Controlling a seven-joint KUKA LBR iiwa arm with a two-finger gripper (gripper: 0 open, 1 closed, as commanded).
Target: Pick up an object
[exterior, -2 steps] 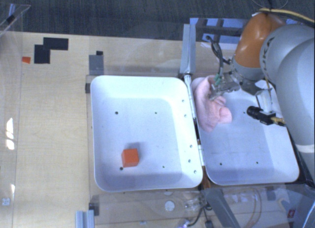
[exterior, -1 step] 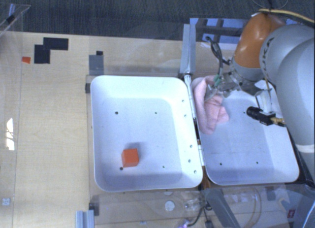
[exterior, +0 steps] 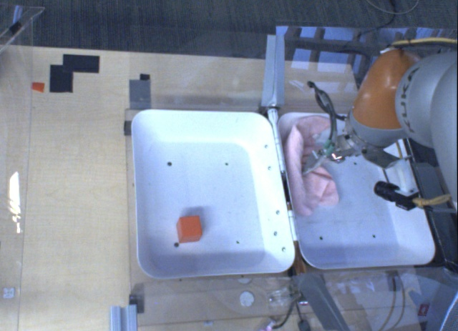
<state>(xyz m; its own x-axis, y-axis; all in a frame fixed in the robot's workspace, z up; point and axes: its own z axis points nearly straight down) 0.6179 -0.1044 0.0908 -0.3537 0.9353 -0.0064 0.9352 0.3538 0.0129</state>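
Pale wooden surface [exterior: 71,201]: carries two shallow white bins side by side, viewed from above at a slant.

Left white bin [exterior: 215,136]: holds one small orange cube [exterior: 189,229], lying alone near the bin's lower left corner, apart from the walls.

Right white bin [exterior: 372,244]: holds a crumpled pink cloth [exterior: 311,179], bunched along the bin's left wall and running from near the top edge to about the middle of the bin.

Grey arm with orange band [exterior: 379,94]: enters from the right and reaches over the upper part of the right bin.

Claw [exterior: 320,156]: set low over the pink cloth, at or touching its upper middle folds. Whether its tips are spread or pressed together cannot be told, as they are small and merge with the fabric; no cloth is plainly seen between them.

Black blocks [exterior: 71,71]: lying on the surface at upper left, with a small orange square [exterior: 38,87] just beside them.
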